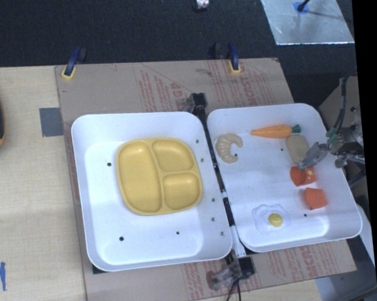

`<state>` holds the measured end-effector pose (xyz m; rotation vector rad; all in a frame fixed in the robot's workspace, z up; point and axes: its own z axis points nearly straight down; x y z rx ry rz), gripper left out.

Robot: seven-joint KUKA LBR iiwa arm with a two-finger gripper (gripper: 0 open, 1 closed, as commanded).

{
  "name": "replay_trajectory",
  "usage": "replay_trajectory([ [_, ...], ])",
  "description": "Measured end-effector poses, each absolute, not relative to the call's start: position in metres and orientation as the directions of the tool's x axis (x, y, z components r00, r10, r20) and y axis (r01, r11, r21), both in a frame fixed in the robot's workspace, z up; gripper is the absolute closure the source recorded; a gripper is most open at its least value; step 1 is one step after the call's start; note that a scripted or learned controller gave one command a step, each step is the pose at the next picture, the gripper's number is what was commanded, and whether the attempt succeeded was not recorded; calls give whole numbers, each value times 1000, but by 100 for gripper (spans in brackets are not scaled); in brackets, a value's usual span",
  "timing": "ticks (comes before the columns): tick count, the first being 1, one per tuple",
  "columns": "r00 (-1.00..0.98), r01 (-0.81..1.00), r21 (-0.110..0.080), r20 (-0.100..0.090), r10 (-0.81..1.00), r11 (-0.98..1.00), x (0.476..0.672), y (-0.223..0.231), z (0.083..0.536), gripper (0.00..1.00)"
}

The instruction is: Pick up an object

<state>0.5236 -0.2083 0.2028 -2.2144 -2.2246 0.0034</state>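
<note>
I see the gripper [309, 160] at 3 o'clock in the right bin [248, 236], touching a red piece [303, 176]; its jaws I cannot tell.

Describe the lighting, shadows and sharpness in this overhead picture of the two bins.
Camera view: even, soft light; the left bin is bright white with mild glare on its floor; the yellow divided plate casts only a faint shadow; the carrot and fried egg look slightly soft; the pincer at the right bin's edge is small and blurred, its detail unclear.
</note>
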Motion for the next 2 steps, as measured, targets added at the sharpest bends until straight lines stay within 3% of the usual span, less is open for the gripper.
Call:
replay_trajectory([
  [1,-7,1000,9,-12,1000,8,541,-183,93,0],
  [2,-10,1000,8,-1,1000,10,621,-142,134,0],
])
